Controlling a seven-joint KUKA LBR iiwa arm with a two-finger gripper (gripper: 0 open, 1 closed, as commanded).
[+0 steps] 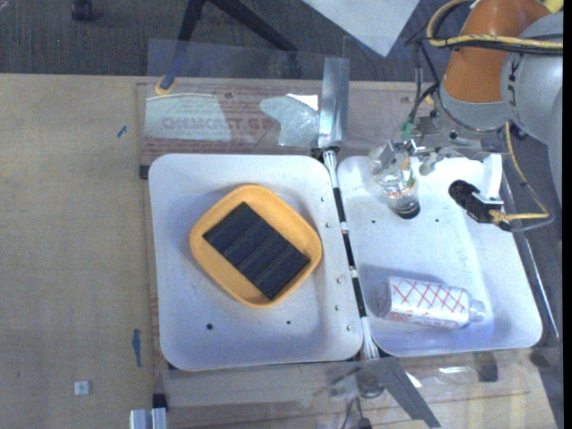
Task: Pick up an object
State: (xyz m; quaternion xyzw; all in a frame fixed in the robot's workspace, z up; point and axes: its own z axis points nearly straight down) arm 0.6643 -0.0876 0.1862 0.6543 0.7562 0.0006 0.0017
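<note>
A yellow dish-shaped object with a ribbed black rectangle on top (256,254) lies in the middle of the left bin (179,329). A tube with a red-and-white lattice print and a clear cap (427,301) lies on its side near the front of the right bin (500,266). My gripper (404,195) hangs over the back left part of the right bin, well behind the tube, its dark tip close to the bin floor. Something small and glassy shows at the gripper, and I cannot make out what it is.
The grey arm with its orange band (487,34) and yellow cables reaches in from the top right. A black fitting (471,198) sits just right of the gripper. A metal divider (344,239) separates the bins. A cardboard strip and clear plastic (232,119) lie behind the left bin.
</note>
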